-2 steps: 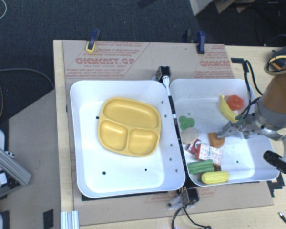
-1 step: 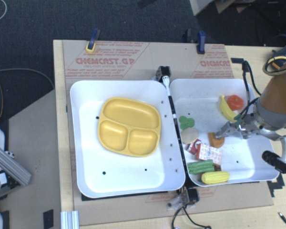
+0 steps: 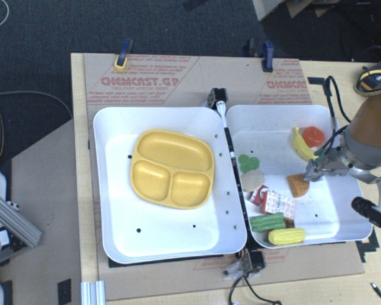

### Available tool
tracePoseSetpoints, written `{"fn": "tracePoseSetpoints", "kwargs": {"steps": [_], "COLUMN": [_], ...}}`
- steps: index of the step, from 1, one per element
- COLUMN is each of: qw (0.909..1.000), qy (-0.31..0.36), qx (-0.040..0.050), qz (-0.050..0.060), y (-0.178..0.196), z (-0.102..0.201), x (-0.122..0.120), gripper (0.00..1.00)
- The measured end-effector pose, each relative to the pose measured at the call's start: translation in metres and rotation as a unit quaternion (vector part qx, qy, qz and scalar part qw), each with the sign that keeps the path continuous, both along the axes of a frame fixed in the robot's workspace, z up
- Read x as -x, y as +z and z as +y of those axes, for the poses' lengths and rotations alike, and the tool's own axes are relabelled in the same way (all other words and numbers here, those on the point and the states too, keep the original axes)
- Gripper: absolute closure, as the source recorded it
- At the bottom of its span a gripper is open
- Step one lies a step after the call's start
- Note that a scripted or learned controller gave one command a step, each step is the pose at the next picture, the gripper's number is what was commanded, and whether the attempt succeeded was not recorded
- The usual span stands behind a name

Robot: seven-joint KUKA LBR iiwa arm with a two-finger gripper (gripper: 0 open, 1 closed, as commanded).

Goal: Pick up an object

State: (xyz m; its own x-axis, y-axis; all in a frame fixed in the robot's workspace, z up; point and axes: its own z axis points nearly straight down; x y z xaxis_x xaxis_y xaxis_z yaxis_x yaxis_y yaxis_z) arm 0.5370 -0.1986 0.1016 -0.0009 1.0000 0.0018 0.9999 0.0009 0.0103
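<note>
Bench point(image 3: 82, 170), two white bins point(image 3: 108, 189), one yellow tray point(image 3: 172, 168), one corn cob point(image 3: 286, 236)

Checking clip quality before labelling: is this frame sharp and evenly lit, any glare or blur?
Camera view: even, soft lighting, faint shadows; mild glare on the yellow tray and white bin rims; the hand and small toys look slightly soft, so finger detail is unclear.

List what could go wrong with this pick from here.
1. The tool sits low over the small brown piece, with the yellow banana-shaped toy and red toy close behind; it may nudge those instead.
2. The brown piece is small and may slip out of a grasp.
</note>
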Motion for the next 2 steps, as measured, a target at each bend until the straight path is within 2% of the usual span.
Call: {"fn": "tracePoseSetpoints", "kwargs": {"steps": [2], "qw": [1.0], "qy": [0.0], "qx": [0.0025], "qz": [0.002], "y": [0.097], "z": [0.007], "x": [0.013], "gripper": [1.0]}}
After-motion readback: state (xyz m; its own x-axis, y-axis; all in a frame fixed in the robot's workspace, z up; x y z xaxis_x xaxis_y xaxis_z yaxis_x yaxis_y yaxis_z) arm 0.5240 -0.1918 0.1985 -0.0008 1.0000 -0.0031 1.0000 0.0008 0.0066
